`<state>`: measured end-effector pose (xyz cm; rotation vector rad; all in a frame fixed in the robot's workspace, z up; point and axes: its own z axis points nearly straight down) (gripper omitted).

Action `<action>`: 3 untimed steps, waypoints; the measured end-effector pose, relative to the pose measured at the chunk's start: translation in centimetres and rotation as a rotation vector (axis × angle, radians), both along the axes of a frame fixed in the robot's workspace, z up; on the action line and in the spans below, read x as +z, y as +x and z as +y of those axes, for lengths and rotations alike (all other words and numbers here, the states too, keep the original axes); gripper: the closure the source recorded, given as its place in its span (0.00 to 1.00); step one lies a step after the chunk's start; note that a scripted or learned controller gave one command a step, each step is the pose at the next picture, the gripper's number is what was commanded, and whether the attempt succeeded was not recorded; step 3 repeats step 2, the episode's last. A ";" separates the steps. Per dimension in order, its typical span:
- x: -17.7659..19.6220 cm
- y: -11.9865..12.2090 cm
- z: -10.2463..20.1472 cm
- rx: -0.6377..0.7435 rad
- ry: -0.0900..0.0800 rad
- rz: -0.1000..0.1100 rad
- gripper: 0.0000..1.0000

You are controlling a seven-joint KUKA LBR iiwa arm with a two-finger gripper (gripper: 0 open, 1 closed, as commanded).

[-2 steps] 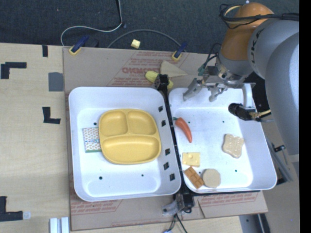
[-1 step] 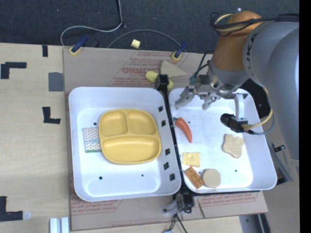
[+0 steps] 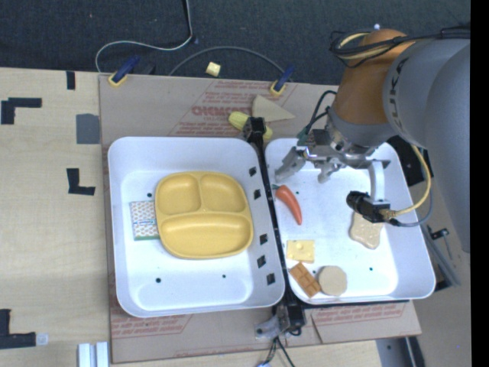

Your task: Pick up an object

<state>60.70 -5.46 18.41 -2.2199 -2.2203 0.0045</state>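
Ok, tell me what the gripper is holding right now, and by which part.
Nothing. The gripper hangs open over the right bin, above the orange carrot, with no object between its fingers.

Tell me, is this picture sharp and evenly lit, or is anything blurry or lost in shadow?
In the camera view the light is soft and even: the white bins show no harsh glare, and the yellow tray and orange carrot-like piece look crisp. The grey arm is nearest the lens and looks softer, and the gripper casts only faint shade.
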 end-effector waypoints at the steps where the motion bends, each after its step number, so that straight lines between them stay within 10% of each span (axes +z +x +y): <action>1: -10.4 1.2 -4.5 -0.002 -0.003 -0.006 0.00; 2: -8.8 1.4 -4.3 0.000 -0.001 -0.006 1.00; 3: -8.8 1.4 -4.3 0.000 -0.001 -0.006 1.00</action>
